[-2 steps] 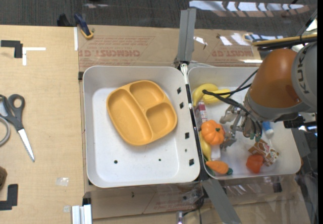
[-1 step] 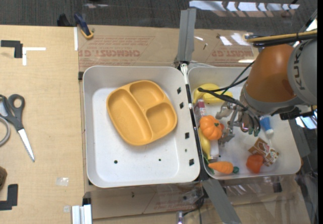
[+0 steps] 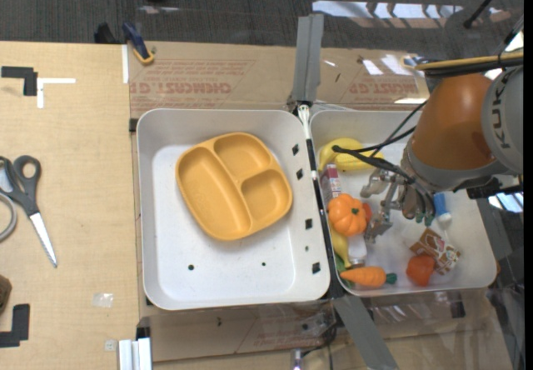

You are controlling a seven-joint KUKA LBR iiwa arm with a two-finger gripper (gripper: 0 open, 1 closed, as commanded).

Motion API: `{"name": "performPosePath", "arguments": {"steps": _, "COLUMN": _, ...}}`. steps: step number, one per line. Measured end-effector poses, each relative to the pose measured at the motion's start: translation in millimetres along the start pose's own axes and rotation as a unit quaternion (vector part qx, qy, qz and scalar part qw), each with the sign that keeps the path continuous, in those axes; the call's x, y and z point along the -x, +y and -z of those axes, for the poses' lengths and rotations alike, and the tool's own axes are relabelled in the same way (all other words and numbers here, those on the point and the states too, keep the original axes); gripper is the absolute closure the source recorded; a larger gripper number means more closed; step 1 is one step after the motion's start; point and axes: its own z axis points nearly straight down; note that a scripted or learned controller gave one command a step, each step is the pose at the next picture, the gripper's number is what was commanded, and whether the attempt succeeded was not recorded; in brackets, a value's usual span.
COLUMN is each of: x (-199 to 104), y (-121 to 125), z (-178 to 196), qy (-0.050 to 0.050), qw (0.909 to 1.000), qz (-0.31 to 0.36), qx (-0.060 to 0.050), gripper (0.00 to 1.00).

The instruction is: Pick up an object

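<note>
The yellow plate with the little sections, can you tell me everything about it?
The yellow plate is a rounded, divided tray that looks like smooth plastic, orange-yellow all over. Raised ridges split it into three compartments: one long one on its left side and two smaller ones on the right. Nothing lies in any of them. It sits flat and right side up, turned at a slant, in the upper middle of the left white bin, resting on the bin's floor. No other object touches it.
</note>
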Motion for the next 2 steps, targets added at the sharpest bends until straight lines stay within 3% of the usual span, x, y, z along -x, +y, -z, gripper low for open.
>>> {"name": "performPosePath", "arguments": {"steps": 1, "x": -1, "y": 4, "z": 0, "qy": 0.000, "qw": 0.9918, "qz": -0.128, "qx": -0.001, "gripper": 0.00}}
{"name": "performPosePath", "arguments": {"steps": 2, "x": 15, "y": 16, "z": 0, "qy": -0.001, "qw": 0.9891, "qz": -0.148, "qx": 0.000, "gripper": 0.00}}
